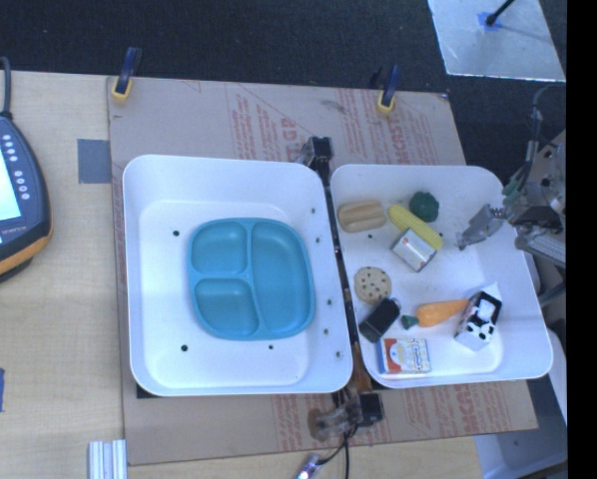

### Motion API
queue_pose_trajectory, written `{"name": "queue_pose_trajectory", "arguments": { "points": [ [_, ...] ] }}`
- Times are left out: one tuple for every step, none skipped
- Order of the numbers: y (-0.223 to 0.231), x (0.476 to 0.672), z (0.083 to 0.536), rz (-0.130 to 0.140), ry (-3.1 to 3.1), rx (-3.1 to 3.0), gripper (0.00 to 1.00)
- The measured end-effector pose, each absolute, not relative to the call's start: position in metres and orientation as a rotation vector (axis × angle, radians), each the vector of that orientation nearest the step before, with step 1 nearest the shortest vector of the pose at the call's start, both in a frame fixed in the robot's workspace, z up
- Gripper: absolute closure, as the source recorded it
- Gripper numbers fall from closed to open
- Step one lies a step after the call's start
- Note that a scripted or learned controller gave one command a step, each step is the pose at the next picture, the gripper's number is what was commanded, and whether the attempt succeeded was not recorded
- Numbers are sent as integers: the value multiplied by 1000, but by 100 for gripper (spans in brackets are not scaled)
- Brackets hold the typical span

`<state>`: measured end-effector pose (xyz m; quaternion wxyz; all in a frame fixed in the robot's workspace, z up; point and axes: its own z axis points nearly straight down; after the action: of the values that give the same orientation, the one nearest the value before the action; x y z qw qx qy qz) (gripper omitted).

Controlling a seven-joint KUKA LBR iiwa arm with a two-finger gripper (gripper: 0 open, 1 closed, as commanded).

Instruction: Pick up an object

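Right now I see the gripper (475, 230) at about three o'clock in my view, hanging over the right bin (518, 367) near its right wall. Whether it is clenched or released I cannot tell; the metal tip is too small and blurred, and nothing shows between its parts.

Closest to it, toward nine o'clock, lies a yellow corn cob (415, 226), with a dark green lump (424, 206) touching its upper end and a small silver can (413, 250) just beneath it. Farther toward nine o'clock a tan bread roll (361, 215) sits by the bin's left wall.

Toward six o'clock from the gripper stands a black-and-white cow toy (479, 320), with an orange carrot (441, 313) touching it on the left. Beyond the carrot, toward seven o'clock, come a black block (379, 318), a round cookie (372, 284) above it, and a small white card with red print (405, 355) at the bin's lower edge.

Well apart, at nine o'clock, the left bin (154, 193) holds a blue divided plate (251, 277), lying flat in the middle. Both bins rest on a cardboard sheet (269, 118) held by two clamps at twelve o'clock. At the far nine o'clock edge of the bench lies a teach pendant (7, 203).
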<state>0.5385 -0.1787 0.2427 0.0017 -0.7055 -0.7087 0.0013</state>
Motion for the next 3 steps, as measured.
{"name": "queue_pose_trajectory", "arguments": {
  "points": [
    [-174, 591, 122, -8, -2231, -2222, 0],
    [-148, 628, 110, -19, -2240, -2231, 0],
    [-129, 648, 107, 6, -2217, -2231, 0]
  ]
}}
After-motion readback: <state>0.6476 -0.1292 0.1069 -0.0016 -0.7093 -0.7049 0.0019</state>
